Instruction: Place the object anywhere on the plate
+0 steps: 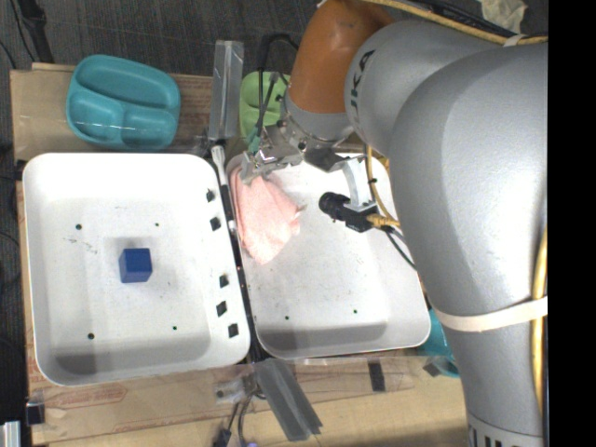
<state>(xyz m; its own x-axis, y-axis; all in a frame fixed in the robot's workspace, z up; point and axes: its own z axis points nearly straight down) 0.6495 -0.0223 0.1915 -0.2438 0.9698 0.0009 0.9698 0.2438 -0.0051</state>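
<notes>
Claw is down at the far left corner of the right bin, hanging off the grey arm with its orange band. Honestly can't tell how it's set, since the wrist and its metal bits sit right over the tip from this angle.

Right under it and spreading toward the near side is a pink cloth, crumpled, lying on the bin floor up against the left wall. Its top edge is touching or tucked beneath the claw, but whether it's actually pinched is anyone's guess. Just to the right of the claw there's a black fitting with cables hanging off the arm, over the bin floor.

Just behind the claw, past the bin's far rim, a bit of green plate peeks out from behind the arm, most of it covered. Further left of that, well apart from the claw, a teal divided plate sits on the wooden counter beyond the left bin.

Way off to the claw's left and nearer the camera, a small blue cube sits alone on the left bin's floor.
</notes>
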